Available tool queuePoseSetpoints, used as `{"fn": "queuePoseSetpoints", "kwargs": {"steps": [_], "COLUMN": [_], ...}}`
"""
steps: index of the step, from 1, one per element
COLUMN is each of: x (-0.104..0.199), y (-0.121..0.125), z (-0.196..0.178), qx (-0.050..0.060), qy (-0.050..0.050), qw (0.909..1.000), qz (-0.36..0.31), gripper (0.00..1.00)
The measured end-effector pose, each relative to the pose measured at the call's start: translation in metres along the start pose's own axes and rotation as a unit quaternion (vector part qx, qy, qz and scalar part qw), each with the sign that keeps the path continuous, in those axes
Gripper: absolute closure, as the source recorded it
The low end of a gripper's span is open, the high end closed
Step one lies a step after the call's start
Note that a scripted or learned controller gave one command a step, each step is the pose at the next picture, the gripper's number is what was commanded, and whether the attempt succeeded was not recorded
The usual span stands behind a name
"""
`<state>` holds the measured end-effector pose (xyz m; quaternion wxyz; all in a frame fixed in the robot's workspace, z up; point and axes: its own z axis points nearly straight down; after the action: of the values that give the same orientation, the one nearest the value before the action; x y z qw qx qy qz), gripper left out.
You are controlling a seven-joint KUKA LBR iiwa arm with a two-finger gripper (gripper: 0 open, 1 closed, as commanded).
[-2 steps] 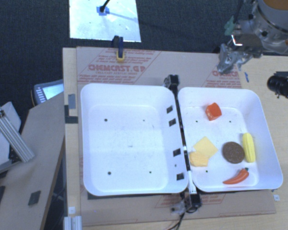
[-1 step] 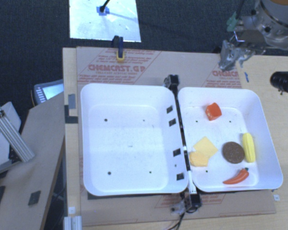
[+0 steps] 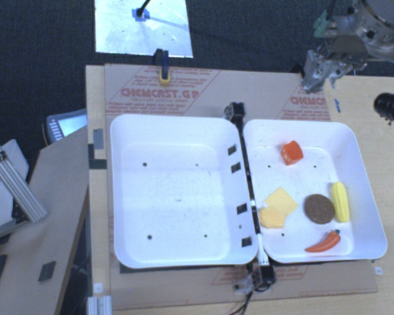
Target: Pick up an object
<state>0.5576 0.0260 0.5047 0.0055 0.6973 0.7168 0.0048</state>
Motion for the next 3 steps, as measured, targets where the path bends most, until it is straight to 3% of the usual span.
{"fn": "queuePoseSetpoints", "kwargs": {"steps": [3], "x": [0.0], "y": [0.002], "z": [-0.033], "qx": [-0.005], "qy": [-0.001], "qw": [1.0], "qz": [-0.007], "gripper": [1.0]}}
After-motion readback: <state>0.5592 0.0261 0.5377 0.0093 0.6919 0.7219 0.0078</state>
